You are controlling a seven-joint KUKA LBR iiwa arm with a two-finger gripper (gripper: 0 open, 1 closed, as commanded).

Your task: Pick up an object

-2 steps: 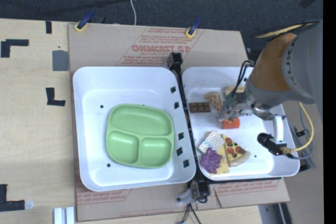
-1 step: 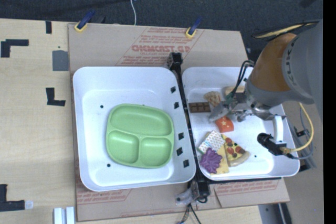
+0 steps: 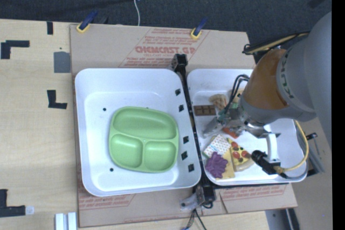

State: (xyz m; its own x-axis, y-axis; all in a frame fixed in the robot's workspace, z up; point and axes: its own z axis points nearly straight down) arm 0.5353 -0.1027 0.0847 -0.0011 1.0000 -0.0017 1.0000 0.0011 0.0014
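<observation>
My gripper (image 3: 222, 120) is low in the right bin (image 3: 291, 174), reaching in from the right under the grey arm with its orange band (image 3: 264, 83). Around it lie small toy foods. A brown chocolate bar (image 3: 203, 111) sits just to its left and a beige piece (image 3: 218, 99) just beyond it. A checkered cracker (image 3: 218, 145), a purple grape bunch (image 3: 215, 163) and a pizza slice (image 3: 239, 155) lie nearer the front. A red piece (image 3: 232, 131) shows right beside the gripper; whether it is held cannot be told.
The left bin (image 3: 91, 89) holds a green divided plate (image 3: 143, 139). A black divider rail (image 3: 185, 110) runs between the bins. The arm's body covers much of the right bin's right half. Cardboard lies under both bins.
</observation>
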